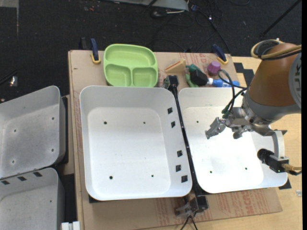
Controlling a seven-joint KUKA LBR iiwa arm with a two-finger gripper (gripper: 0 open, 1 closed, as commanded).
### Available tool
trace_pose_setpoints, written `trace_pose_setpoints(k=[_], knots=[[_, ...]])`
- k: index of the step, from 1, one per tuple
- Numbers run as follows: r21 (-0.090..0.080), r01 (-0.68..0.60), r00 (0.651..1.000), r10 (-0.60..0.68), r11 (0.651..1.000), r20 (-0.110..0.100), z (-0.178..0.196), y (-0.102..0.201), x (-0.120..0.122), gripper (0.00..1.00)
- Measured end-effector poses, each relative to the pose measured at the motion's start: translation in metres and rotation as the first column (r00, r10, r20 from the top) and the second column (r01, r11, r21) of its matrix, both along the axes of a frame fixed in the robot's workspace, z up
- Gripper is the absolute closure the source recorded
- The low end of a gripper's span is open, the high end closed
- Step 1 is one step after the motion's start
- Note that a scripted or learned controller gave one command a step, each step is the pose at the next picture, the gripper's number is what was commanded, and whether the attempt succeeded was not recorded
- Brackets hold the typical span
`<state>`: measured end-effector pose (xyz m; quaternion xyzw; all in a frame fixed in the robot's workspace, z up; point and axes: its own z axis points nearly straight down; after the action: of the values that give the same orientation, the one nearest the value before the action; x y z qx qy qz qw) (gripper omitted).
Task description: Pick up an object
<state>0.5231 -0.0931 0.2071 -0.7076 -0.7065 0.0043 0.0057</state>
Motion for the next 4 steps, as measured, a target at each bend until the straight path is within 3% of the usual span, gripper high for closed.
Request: trace_pose_setpoints(k=[1,3,4], knots=[[-0.001,-0.002,1.0,0.002,1.0,0.013,0.006,0.0,0.003,0.0],[-0.001,0.0,1.0,0.0,1.0,0.012,-0.101,-0.01,-0.01,0.0],[-0.001,0.0,1.0,0.0,1.0,0.012,-0.115,-0.009,-0.01,0.0]])
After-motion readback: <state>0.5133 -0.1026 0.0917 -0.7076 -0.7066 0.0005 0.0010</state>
